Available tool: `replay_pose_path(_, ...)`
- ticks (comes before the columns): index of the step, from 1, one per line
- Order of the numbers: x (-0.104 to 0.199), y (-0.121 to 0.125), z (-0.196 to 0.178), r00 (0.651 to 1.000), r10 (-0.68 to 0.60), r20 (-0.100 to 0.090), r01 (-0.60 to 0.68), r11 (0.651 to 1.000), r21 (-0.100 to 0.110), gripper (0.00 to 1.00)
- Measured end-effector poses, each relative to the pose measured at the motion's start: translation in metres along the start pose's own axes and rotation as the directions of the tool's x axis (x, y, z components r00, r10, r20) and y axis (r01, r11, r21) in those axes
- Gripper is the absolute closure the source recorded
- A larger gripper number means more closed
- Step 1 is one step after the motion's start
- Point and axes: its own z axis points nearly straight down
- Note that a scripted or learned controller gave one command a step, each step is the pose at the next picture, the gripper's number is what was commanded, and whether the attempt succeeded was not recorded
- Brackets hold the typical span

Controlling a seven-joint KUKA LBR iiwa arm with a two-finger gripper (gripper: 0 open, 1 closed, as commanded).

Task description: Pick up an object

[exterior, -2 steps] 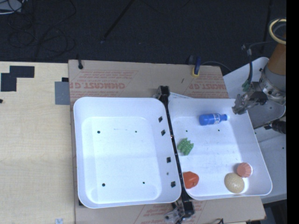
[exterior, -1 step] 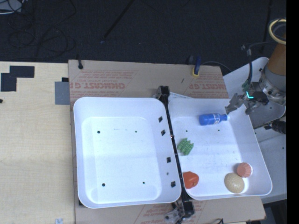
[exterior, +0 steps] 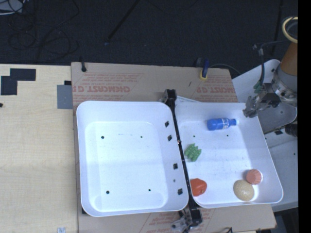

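White left bin (exterior: 92,125), nothing to grab. Right bin (exterior: 272,174): green piece (exterior: 193,152), red piece (exterior: 198,186), blue bottle (exterior: 221,124) lying long axis left-right, cap toward gripper (exterior: 252,108) just beyond bin's far-right rim. Can't tell gripper state. Bottle nearest target.

Right bin's (exterior: 272,176) middle lies open between blue bottle (exterior: 221,124) and green piece (exterior: 193,152).

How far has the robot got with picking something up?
Nothing looks done yet. The blue bottle, green piece, red object and two round items all lie in the right bin. The gripper sits at its upper-right rim. Reaching, grasping, lifting remain.
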Motion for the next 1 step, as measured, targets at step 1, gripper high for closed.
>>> replay_pose_path(1, 0.0002, -0.0001, 0.0005, 1.0, -0.001, 0.0, 0.001, 1.0, 0.001, 0.0)
